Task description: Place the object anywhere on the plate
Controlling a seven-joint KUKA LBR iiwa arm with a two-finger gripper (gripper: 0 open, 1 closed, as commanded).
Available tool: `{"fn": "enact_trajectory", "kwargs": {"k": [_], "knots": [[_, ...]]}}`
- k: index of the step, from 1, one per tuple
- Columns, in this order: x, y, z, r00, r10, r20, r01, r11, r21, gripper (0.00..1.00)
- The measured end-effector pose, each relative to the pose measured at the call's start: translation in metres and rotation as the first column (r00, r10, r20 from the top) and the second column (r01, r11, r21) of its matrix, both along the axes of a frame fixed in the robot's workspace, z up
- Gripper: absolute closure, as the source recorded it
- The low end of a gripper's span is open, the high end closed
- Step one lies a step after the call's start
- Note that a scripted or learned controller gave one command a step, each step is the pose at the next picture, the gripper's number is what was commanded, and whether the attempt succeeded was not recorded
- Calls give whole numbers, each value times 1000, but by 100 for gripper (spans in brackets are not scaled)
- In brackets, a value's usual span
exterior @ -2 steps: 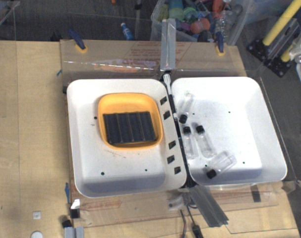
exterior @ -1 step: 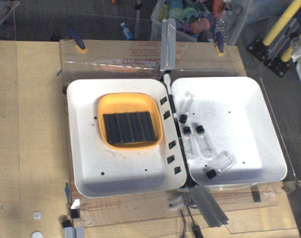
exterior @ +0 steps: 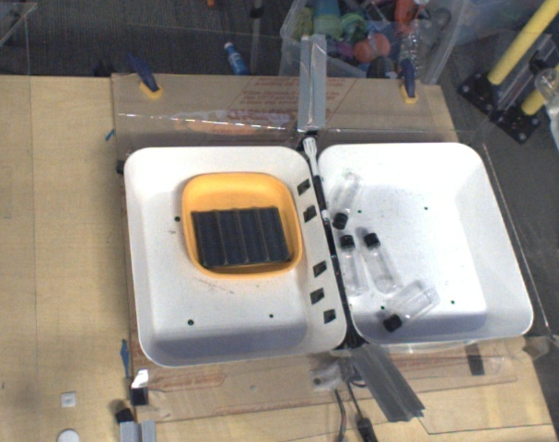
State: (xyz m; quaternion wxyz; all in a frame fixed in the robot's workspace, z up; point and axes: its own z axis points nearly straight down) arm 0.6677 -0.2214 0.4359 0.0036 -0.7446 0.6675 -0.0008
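We see a wooden desk (exterior: 49,247) carrying two shallow white bins side by side. In the left bin (exterior: 159,320) sits an orange plate (exterior: 198,191), and a dark ribbed rectangular object (exterior: 240,237) lies flat on its middle, well inside the rim. The right bin (exterior: 454,210) holds several clear plastic vials with black caps (exterior: 378,263) clustered near the dividing wall; being transparent against white, their outlines blur and we cannot count them surely. Of the claw's state we cannot tell anything.
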Motion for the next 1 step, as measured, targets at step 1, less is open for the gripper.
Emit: {"fn": "enact_trajectory", "kwargs": {"k": [1], "knots": [[-1, 4, 0, 994, 108, -3, -108, 994, 0, 100]]}}
